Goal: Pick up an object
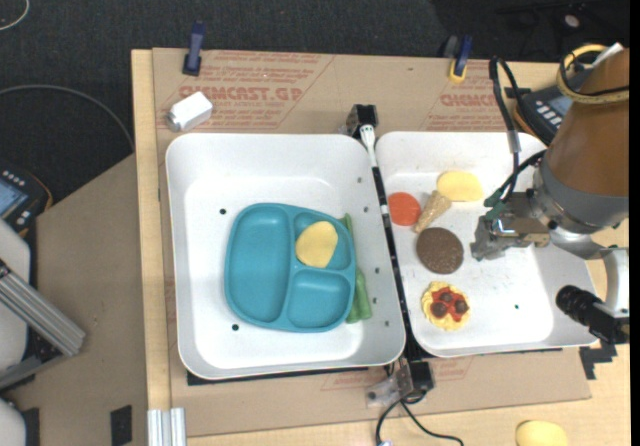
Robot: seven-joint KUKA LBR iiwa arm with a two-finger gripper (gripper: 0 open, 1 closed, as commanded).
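Your wooden bench [300,84] carries two white bins side by side. In the right bin [520,324], the gripper [490,237] hangs low beside a brown cookie [439,250]; whether it's open or closed, you cannot tell. Nearest sits one small tart [447,305], then the cookie, one orange disc [403,208], one cone [433,210], one yellow lump [460,185]. The left bin [200,194] holds one blue tray [270,274] bearing one yellow piece [317,244].

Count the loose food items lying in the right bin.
5 in the right bin: orange disc, cone, yellow piece, brown cookie, small tart. The arm may hide more.
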